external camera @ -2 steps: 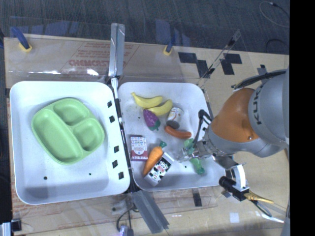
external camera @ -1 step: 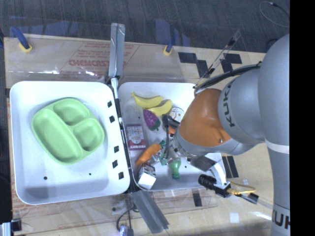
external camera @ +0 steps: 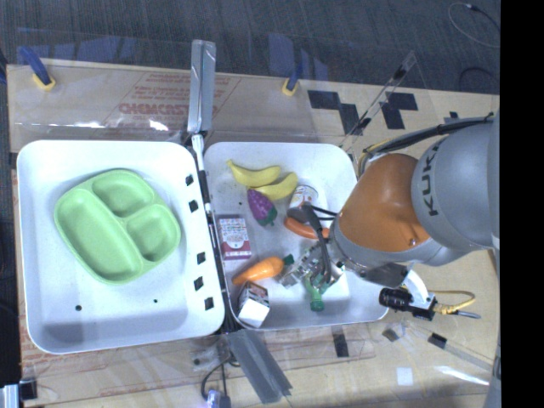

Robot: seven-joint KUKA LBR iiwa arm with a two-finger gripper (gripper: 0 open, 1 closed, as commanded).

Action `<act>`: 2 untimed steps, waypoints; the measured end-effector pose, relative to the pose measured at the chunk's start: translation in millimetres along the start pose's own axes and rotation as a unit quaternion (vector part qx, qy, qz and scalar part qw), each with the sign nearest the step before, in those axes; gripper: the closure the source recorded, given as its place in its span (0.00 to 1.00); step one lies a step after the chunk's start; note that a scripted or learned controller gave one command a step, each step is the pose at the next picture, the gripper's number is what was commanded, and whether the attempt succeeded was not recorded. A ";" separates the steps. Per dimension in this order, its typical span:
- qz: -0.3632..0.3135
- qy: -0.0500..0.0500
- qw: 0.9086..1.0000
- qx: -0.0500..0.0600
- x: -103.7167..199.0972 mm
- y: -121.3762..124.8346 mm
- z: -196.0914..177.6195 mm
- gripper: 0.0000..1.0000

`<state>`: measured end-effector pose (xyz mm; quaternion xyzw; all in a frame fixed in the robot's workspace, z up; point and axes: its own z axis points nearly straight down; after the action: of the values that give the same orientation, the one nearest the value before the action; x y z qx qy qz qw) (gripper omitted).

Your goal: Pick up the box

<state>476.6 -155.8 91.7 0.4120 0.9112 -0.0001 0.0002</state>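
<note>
A flat red box [external camera: 233, 236] lies label-up near the left wall of the right bin [external camera: 344, 161]. A smaller brown and white carton [external camera: 253, 304] stands at that bin's front left corner. The gripper [external camera: 308, 270] hangs low over the bin's front middle, under the orange wrist band [external camera: 387, 211]. It is to the right of an orange carrot [external camera: 258, 269] and just above a green bottle [external camera: 317, 296]. The gripper is well to the right of the red box and apart from it. The arm hides much of the gripper.
In the back of the right bin lie two yellow bananas [external camera: 263, 177], a purple eggplant [external camera: 263, 206] and another orange vegetable [external camera: 299, 226]. The left bin [external camera: 42, 304] holds a green divided plate [external camera: 119, 223]. A metal divider [external camera: 201, 83] stands between the bins.
</note>
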 end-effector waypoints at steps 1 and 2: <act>-0.223 -0.001 0.975 -0.001 -41.4 -35.0 -1.1 1.00; -0.291 0.002 0.957 0.000 12.6 11.4 0.7 1.00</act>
<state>476.9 -138.8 91.0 0.1287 0.9917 0.0005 -0.0014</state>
